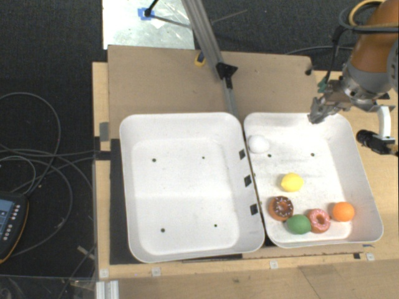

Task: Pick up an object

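Dark carpet surrounds a wooden bench [187,80], with black cables looping over the floor on the left and a handheld control pendant [9,220] lying at the left edge. On the bench sit two shallow white bins side by side: the left bin [184,185] and the right bin [312,148], their inner rims touching along a line marked by small black clips. A grey pole [206,30] slants down from the top toward the gap between the bins. In the right bin, a white ball [258,144] lies near the far left corner, close to the dividing rim. A yellow lemon-like piece [292,182] sits near the middle of that bin. Along the near edge lies a cluster: a chocolate donut [281,208] with sprinkles, a green round fruit [298,224] just beside it, a pink-frosted donut [319,220] touching the green one, and an orange [343,212] just right of the pink donut. The arm, grey with an orange band, reaches in from the right, and its gripper [317,116] hangs at the far right corner of the right bin, well apart from every toy. Nothing shows between its tips, and at this angle whether they are spread or together cannot be told.
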`<state>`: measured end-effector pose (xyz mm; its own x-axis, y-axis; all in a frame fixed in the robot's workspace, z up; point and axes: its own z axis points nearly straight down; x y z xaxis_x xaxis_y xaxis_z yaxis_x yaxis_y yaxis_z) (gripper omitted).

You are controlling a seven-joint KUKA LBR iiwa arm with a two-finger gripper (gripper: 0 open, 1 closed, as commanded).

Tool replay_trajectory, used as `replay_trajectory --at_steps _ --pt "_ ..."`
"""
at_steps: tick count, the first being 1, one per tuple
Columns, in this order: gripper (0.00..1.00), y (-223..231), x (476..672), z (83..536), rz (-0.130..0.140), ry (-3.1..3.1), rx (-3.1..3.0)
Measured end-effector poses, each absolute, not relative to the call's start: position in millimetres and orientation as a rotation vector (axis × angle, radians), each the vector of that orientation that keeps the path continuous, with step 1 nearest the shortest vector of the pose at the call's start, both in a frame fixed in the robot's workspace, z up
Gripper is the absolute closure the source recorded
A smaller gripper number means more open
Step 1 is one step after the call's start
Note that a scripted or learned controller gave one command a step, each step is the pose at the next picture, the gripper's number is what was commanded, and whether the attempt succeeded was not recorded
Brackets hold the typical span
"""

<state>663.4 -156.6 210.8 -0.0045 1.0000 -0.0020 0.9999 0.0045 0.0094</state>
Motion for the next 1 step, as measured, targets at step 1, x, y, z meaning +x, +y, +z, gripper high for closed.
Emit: replay_trajectory --at_steps 1 --pt "1.0 -156.5 666.7 277.0 0.009 2.221 2.208"
